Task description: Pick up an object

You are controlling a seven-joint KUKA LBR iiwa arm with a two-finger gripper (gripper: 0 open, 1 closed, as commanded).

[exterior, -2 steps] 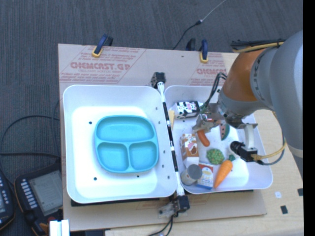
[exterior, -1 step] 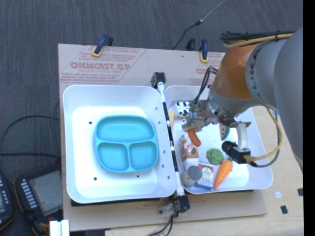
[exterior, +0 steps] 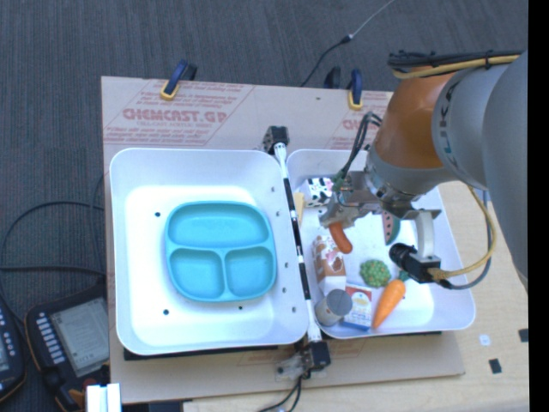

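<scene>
Where the right bin holds its pile of toy food, the things to pick from lie close together. A small orange-red sausage lies near the middle of that bin, tilted. Just below it and to the right sits a bumpy green broccoli. Beside the broccoli lies an orange carrot, pointing down and left, and it touches a small box with red and blue on it. A round grey can stands next to the box, near the wall between the two bins. Above the can lies a brown and white packet. A little black and white thing sits near the top of the bin, but it is too small to tell what it is.

The gripper hangs right over the sausage, in the upper part of the right bin. I cannot tell if the fingers are wide or narrow, and nothing can be seen held between them. The big grey arm with its orange band comes in from the right and hides part of the bin.

The left bin holds a light blue plate with three parts. Both bins rest on a brown board on the desk. Blue and yellow clamps hold the board at its top edge.
</scene>
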